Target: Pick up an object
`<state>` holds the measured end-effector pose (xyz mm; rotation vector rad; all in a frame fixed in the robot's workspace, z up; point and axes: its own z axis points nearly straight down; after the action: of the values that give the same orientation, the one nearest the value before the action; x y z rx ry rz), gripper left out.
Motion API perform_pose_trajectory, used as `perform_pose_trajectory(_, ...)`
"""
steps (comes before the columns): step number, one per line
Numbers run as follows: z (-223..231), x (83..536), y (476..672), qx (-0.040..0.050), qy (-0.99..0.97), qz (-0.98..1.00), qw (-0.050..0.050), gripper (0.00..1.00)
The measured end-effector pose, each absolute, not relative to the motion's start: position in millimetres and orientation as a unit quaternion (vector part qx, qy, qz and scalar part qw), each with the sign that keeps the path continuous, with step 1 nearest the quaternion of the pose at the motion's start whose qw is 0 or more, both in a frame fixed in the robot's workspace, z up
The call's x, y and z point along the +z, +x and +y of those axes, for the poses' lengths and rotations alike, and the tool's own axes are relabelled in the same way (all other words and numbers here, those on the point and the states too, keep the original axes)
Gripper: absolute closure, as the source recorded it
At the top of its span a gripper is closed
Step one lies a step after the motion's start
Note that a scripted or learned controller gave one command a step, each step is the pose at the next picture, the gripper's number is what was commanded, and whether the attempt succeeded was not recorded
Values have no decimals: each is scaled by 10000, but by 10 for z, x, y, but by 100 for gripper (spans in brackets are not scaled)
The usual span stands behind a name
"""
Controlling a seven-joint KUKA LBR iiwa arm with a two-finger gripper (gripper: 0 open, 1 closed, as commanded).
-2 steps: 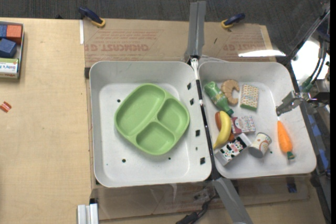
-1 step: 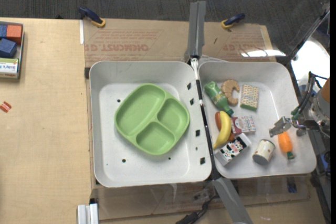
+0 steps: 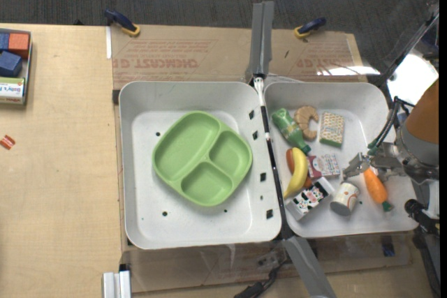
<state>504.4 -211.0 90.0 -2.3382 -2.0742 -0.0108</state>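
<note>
**binwatcher:** So where's this pick at? The hand [image 3: 362,162] sits low over the right bin [image 3: 374,95], near that bin's right edge, and nothing is between its fingers as far as I can see. I'd say the grab isn't done yet; the closing and lifting are all still to come.

**gripnerd:** Agreed. The fingers look spread a bit, fairly narrow, with the tips just left of the carrot [image 3: 376,188] and just above the little white cup [image 3: 345,197] lying on its side. My guess is that one of those two is the target, but I can't say which.

**binwatcher:** What else is in there?

**gripnerd:** A smooth curved banana [image 3: 297,173] by the bin's left wall, a green bottle [image 3: 288,128] above it, a bumpy round cookie [image 3: 306,116] near the back edge, a flat speckled packet [image 3: 332,128], a pinkish packet [image 3: 326,165] and a black-and-white box [image 3: 309,199] toward the front. It all looks like toy plastic and cardboard.

**binwatcher:** And the left bin [image 3: 140,171]?

**gripnerd:** It's got a matte green plate [image 3: 202,158] with three compartments and rounded corners. Both bins are glossy white plastic on the pale wood counter [image 3: 56,171].
</note>
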Motion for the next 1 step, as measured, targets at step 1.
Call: perform_pose_trajectory(1,-2144,991,5040,-15,-7499,-6615,46,100)
